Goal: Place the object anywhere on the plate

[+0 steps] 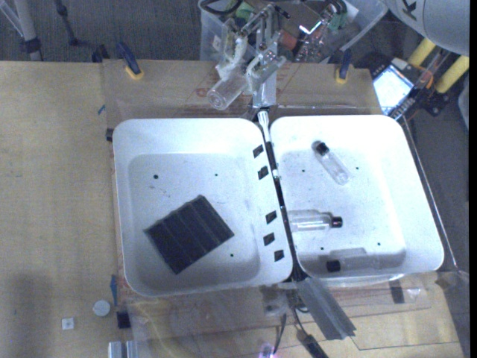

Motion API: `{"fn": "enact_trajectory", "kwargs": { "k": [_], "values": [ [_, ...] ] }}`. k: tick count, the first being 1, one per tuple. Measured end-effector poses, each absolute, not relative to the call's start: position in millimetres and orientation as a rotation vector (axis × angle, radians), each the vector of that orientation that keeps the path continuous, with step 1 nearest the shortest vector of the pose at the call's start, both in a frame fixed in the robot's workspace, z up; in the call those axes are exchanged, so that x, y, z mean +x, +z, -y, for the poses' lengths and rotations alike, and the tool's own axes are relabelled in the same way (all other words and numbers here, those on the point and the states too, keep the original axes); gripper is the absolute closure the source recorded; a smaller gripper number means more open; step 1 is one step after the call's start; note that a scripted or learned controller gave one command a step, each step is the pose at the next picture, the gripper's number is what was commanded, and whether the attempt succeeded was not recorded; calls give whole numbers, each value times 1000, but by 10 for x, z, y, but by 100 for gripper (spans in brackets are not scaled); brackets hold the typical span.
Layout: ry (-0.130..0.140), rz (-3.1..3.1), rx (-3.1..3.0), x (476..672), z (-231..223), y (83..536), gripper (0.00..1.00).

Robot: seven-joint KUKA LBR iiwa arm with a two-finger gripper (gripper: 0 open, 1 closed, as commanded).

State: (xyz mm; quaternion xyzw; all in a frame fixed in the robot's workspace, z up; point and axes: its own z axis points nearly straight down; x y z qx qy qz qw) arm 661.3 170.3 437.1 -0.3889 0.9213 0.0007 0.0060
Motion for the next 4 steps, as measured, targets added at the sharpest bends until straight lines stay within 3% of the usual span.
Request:
{"fn": "enact_trajectory", "kwargs": {
  "k": [2,3,4],
  "values": [
    [0,-3076,626,6668,89,4367,100],
    [-3,-2604,1761,6426,-237,4356,100],
    [4,-2470,1935,6621,-1166,4354,100]
  ]
}}
